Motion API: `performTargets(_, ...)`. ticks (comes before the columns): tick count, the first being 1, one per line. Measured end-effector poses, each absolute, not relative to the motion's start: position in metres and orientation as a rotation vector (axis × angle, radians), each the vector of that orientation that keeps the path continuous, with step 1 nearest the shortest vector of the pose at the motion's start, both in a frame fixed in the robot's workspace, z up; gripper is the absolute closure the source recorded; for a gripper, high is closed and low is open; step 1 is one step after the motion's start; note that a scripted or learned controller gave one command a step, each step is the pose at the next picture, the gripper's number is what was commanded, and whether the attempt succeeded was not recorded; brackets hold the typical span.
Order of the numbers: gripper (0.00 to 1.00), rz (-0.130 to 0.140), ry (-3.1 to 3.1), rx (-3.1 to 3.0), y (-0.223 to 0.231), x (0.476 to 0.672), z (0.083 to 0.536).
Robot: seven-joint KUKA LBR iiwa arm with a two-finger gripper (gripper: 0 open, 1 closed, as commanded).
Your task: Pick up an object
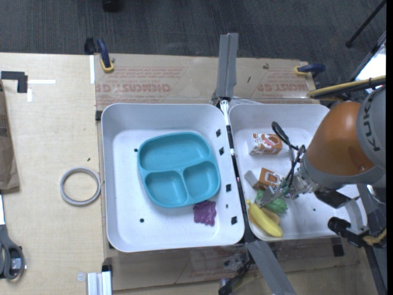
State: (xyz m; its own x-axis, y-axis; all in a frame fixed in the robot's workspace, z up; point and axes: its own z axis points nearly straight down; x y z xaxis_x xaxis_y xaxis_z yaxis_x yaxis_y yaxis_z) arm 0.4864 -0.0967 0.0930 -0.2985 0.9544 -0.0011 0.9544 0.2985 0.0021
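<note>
Whether the gripper [277, 193] is spread or closed cannot be told, since its tip is lost among dark cables and the clutter beneath it. It is seen low in the right bin [319, 223], near that bin's left wall and towards the front. Nothing can be made out as gripped.

Directly at the tip a green item [274, 204] is found, and a yellow banana [265, 220] lies just beside it towards the front, touching or nearly touching it. A small orange packet [268, 178] is set just behind the tip, with a grey piece [250, 178] beside it whose nature cannot be told. Further back in the same bin an orange-and-white packet [266, 143] is placed, well apart from the green item. These close-packed things crowd the tip on three sides.

In the left bin [116, 165] a teal divided plate [179, 169] is laid flat, and a purple lumpy object [205, 212] rests against its front right corner. On the bench a grey tape ring [80, 185] is seen left of the bins, and scissors [9, 257] lie at the front left edge. Blue clamps [101, 53] are fixed to the cardboard sheet [159, 82] behind the bins.

The arm [362, 128] is brought in from the right, its orange band [338, 143] held over the right bin's right half, and the wrist is angled down and to the left towards the green item.
</note>
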Motion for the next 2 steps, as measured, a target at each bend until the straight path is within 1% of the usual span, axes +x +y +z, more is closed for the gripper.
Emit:
performTargets(1, 0.00, 0.001, 2.221, 2.219, -0.0994, 0.5272, 0.0928)
performTargets(2, 1.00, -0.002, 2.218, 2.223, -0.1010, 0.5269, 0.1014)
